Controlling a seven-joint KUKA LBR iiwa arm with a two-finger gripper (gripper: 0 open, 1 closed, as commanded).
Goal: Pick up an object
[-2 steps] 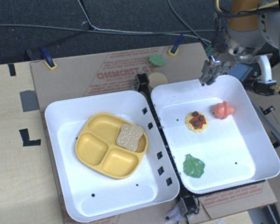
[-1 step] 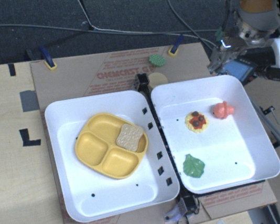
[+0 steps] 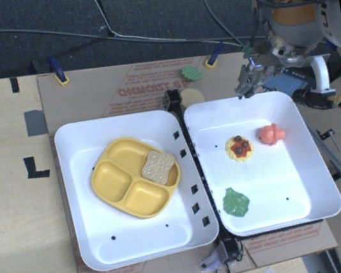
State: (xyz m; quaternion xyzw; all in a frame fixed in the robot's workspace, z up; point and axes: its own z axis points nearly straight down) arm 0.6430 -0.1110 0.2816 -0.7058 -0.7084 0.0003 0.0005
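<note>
Camera view, fixed above, looking down at a slant on the tan cardboard-covered worktop [image 3: 118, 96]. Two shallow white plastic bins side by side: left bin [image 3: 77, 180] bearing a yellow three-compartment plastic tray [image 3: 116, 180], with a tan square cracker-like piece [image 3: 158, 167] lying in the tray's right-hand compartment; right bin [image 3: 309, 193] bearing three loose candidates for the pick. Noted there: a small round yellow toy food with red and dark topping [image 3: 240, 148] near the bin's middle; a pink-orange lumpy toy piece [image 3: 271, 134] just beside it toward the right wall; a green leafy toy piece [image 3: 236, 202] well apart, toward the near wall. Grey two-finger jaws [image 3: 247, 84] hanging over the far rim of the right bin, nothing seen between them; open or closed cannot be told. Recommended: centre above one piece, preferably the isolated green one, keep off the walls, descend straight, close squarely across the narrow width.
</note>
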